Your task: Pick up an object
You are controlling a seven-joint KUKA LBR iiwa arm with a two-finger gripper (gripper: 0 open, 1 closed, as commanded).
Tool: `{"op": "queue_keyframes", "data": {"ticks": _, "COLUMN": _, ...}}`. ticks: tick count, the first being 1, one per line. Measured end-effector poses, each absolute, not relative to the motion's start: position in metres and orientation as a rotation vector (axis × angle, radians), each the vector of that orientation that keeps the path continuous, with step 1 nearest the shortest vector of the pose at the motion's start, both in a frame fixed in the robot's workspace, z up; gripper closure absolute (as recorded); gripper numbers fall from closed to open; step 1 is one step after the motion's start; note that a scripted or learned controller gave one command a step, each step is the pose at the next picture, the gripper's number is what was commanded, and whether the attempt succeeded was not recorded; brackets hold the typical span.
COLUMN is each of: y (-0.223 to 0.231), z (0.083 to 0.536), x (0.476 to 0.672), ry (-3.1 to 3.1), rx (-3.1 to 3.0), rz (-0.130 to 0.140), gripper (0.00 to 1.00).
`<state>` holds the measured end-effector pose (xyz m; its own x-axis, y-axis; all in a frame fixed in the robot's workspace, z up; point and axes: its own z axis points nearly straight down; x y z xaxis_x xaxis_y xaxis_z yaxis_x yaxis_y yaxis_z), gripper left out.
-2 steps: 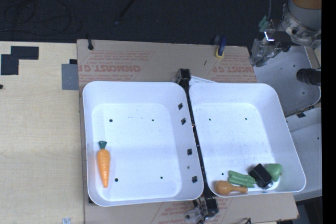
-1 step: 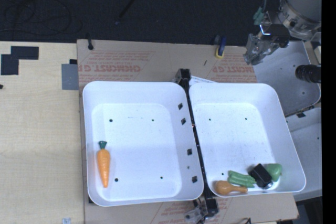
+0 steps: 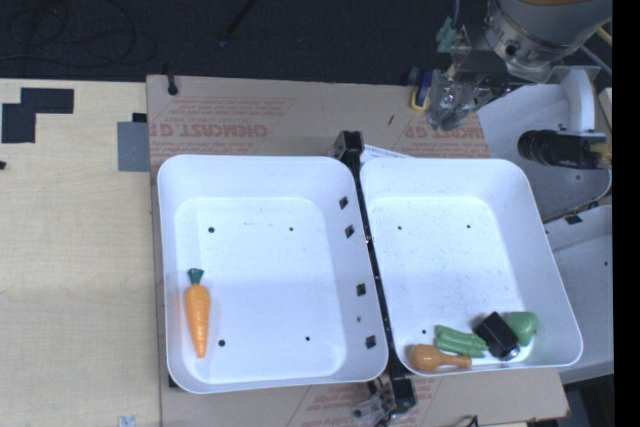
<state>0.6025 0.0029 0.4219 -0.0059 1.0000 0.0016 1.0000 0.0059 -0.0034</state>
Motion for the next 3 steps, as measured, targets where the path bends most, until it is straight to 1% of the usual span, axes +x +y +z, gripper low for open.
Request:
{"op": "queue_keyframes", "data": {"ticks": 1, "y": -0.040, "z": 0.323, "x": 0.617, "ry": -2.213, "rx": -2.221, "rz": 0.013, "gripper": 1.00}}
{"op": "queue_keyframes", "data": {"ticks": 2, "y": -0.061, "z": 0.312, "x": 0.580, "ry": -2.216, "rx": -2.221, "rz": 0.008, "gripper": 1.00}}
{"op": "queue_keyframes", "data": {"ticks": 3, "y": -0.003, "z": 0.351, "x": 0.613, "ry": -2.229, "rx": -2.215, "rz": -0.004, "gripper": 1.00}}
